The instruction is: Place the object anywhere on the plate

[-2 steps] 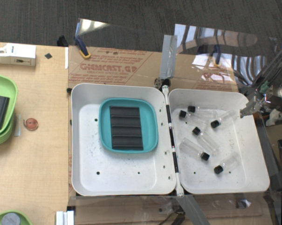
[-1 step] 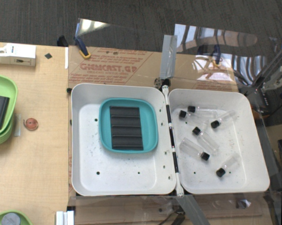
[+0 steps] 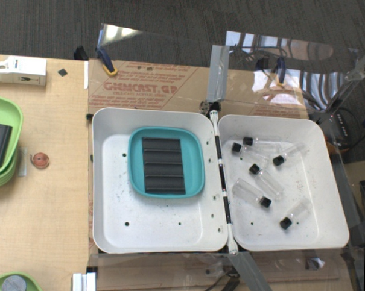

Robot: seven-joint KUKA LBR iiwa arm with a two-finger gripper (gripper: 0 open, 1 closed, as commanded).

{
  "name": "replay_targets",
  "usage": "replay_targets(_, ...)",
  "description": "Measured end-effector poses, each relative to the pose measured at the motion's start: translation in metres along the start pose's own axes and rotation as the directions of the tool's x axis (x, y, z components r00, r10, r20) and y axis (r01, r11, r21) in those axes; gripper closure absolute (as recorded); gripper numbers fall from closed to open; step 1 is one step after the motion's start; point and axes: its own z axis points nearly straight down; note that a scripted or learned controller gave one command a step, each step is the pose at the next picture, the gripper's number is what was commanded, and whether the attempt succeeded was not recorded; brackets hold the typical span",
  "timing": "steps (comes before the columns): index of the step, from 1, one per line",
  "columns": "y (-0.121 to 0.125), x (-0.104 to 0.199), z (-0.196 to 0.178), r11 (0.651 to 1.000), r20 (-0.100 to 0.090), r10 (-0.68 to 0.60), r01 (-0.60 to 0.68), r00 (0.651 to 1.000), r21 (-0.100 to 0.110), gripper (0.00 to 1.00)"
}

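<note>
Plainly, in the camera view the step in hand is the first pick, and nothing has yet been put on the teal plate (image 3: 135,165). I cannot tell how far open the claw is or whether it has hold of anything. Since the claw comes in from the right, the right bin (image 3: 314,233) is the one on its near side, and the task's things lie there: small clear vials with black caps, loose on the bin floor. The left bin (image 3: 114,220), with the plate in it, lies on the claw's far side, beyond the ridge where the 2 bins meet. To do the pick well, I would choose a vial that lies apart from the others, such as the vial nearest the front (image 3: 291,216) or the one in the middle (image 3: 253,192), come straight down across its narrow body rather than along it, and close gently, since clear round plastic probably rolls and slips. The lift likely needs to clear the ridge before lowering onto the plate's dark ribbed insert (image 3: 165,165), whose grooves may keep a vial from rolling. Counted: 2 white bins, 1 teal plate, 1 insert with 4 ribs, and 6 black caps, so 6 vials as far as I can tell.
</note>
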Motion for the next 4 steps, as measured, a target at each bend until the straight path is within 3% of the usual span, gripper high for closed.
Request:
replay_targets(2,0.036,0.013,-0.014,0.982,-0.001,0.189,-0.189,0.982,0.000,0.00)
replay_targets(3,0.026,-0.003,-0.014,0.944,0.000,0.329,-0.329,0.944,0.002,0.00)
replay_targets(4,0.040,0.000,-0.014,0.904,-0.001,0.429,-0.429,0.904,0.001,0.00)
